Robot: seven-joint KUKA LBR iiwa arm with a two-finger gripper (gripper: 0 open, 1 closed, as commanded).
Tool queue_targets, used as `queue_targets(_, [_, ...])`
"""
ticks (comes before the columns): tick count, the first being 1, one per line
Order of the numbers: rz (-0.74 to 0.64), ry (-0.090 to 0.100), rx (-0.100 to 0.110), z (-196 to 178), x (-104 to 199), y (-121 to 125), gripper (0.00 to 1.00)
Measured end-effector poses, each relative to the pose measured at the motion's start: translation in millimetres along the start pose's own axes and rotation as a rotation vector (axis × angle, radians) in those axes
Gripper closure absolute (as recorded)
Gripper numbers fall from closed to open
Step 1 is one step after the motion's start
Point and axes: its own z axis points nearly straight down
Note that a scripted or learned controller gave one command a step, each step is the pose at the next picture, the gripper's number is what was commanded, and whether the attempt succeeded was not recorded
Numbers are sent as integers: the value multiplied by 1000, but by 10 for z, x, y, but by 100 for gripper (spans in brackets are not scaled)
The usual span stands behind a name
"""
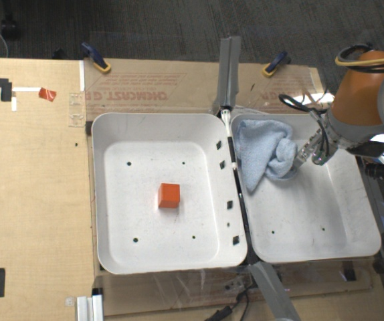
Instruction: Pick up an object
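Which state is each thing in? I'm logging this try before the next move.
Towel: crumpled in a heap at the right bin's far left corner, its right edge lifted toward the hand.
Block: resting flat in the left bin, near the middle, untouched.
Hand: down at the towel's right edge, touching the cloth.

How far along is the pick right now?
Nothing looks lifted yet. The gripper is down in the right bin at the edge of the light blue towel, which lies bunched on the bin floor. The orange block sits untouched in the left bin. Grasp and lift remain.
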Motion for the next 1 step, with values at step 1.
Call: queue_targets(1, [36,-1,-1,-898,-79,516,100])
